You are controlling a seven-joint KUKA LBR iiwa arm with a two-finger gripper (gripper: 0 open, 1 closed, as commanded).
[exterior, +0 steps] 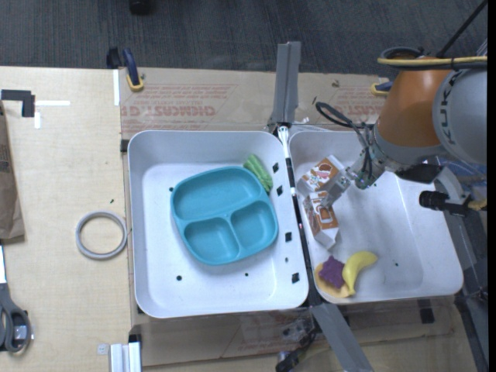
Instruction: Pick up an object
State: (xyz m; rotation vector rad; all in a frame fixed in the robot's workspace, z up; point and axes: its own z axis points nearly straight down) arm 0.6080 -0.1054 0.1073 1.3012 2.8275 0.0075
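Note:
My gripper (335, 190) is low in the right bin (403, 254), its tip right at a crumpled snack wrapper (322, 208) printed in white, orange and red near the bin's left wall. The wrapper lies against the fingertips; a grasp is not visible. A yellow banana (358, 268) and a purple piece (331, 271) lie on a small yellow dish at the bin's front left corner. In the left bin (155, 277) a blue divided plate (225, 215) lies flat, with a green item (260, 173) at its far right edge.
The grey arm with its orange band (411, 107) comes in over the right bin's far right corner, trailing black cables. A tape ring (101, 234) and scissors (12, 324) lie on the bench to the left. A grey post (287, 84) stands behind the bins.

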